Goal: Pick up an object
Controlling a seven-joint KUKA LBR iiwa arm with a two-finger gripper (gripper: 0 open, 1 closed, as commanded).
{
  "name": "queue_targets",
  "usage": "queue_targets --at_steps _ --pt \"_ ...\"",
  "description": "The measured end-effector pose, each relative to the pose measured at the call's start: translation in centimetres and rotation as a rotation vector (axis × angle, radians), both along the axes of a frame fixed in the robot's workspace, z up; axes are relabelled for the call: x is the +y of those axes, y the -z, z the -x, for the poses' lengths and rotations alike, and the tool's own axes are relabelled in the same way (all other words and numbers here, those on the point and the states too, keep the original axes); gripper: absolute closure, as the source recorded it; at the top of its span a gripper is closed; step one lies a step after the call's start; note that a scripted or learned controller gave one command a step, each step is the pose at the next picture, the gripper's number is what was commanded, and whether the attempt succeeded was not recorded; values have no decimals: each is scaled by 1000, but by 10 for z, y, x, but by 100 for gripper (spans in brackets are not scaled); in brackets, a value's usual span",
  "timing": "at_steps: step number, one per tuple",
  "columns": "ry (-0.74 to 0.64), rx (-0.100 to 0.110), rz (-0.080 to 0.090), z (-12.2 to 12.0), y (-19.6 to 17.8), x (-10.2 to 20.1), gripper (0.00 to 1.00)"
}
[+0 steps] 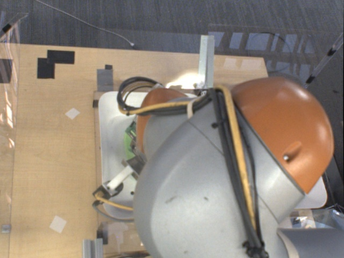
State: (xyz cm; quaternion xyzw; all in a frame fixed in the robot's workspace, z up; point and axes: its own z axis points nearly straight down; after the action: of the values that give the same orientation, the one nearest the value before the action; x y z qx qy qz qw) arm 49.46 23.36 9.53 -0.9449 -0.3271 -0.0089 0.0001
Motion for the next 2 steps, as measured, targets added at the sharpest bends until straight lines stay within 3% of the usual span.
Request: queue_targets --at_steps 1,2 --pt "341 -12 -13 -2 -1 2 100" --pt "39 -4 -2 1 0 1 100"
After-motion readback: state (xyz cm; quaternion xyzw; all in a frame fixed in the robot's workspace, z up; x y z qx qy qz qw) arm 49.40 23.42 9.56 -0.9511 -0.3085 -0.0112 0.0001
